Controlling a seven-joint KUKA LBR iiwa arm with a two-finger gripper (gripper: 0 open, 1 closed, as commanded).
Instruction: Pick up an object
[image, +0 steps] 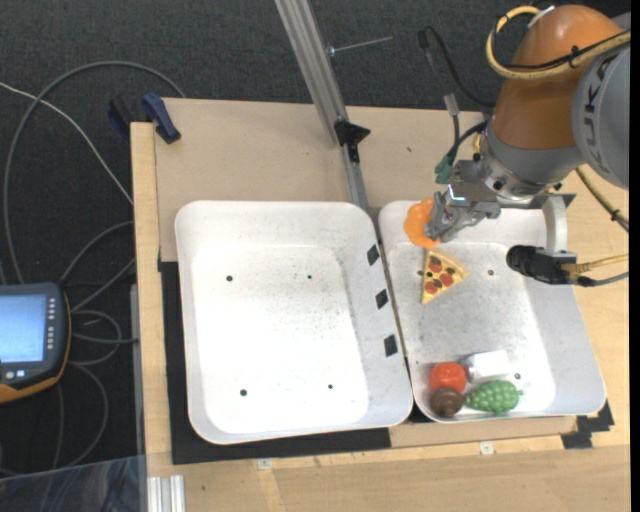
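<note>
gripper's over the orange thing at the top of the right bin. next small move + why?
Probably a short straight lift to test the grasp. The gripper sits on the orange object at the far-left corner of the right bin, just above the pizza slice toy. Whether the fingers actually enclose it can't be told from this view, so lifting would show it.

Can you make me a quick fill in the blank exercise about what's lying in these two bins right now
1. The pizza slice lies in the ____ bin.
2. The pincer is over an ____ object at that bin's far corner.
3. Beside the green toy at the near edge sits a ____ ball.

Missing words: right; orange; red
</note>
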